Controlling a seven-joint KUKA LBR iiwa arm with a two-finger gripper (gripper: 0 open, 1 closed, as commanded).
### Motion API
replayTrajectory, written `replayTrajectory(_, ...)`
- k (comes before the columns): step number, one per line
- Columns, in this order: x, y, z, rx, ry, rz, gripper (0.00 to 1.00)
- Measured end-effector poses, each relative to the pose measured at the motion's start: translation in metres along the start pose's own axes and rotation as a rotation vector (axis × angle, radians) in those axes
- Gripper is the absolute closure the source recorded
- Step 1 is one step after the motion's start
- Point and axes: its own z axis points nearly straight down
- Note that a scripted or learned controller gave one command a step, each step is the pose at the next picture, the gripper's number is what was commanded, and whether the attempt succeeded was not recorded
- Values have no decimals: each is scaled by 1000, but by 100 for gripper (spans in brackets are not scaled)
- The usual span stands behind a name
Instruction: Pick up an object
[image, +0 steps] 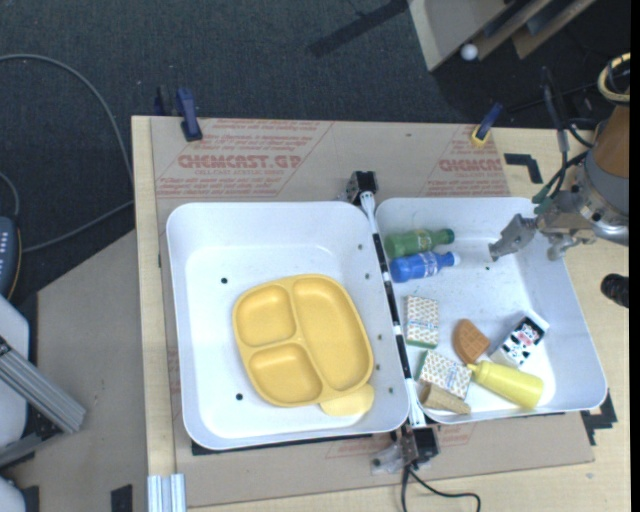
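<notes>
The tool hangs over the far right part of the right bin, just inside its far wall, with the arm coming in from the right. Whether it is open or closed cannot be told at this angle, and nothing is seen in its grip.

Nearest to it, off to the left, lie a green bottle and, just beside that on the near side, a blue bottle, both on their sides against the bin's left wall. Nearer the camera from the tool, well apart from it, sit a black-and-white dotted block, a brown rounded piece and a yellow bottle lying flat. Left of those are two patterned packets, with a tan wedge touching the nearer one. Beyond, in the left bin, rests a yellow divided tray.

No object is yet chosen, so the step in hand looks like the approach. The two bottles are the closest candidates, but they lie almost touching and hard by the wall, so a descent there risks a finger landing on the neighbour or the rim. The dotted block stands freer. Whichever is taken, the tool should be centred over it, turned to span its narrow width, and lowered straight down.
</notes>
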Motion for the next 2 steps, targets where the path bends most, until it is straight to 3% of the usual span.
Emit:
replayTrajectory(1,27,-50,137,-1,0,0,0)
replayTrajectory(2,40,-78,138,1,1,1,0)
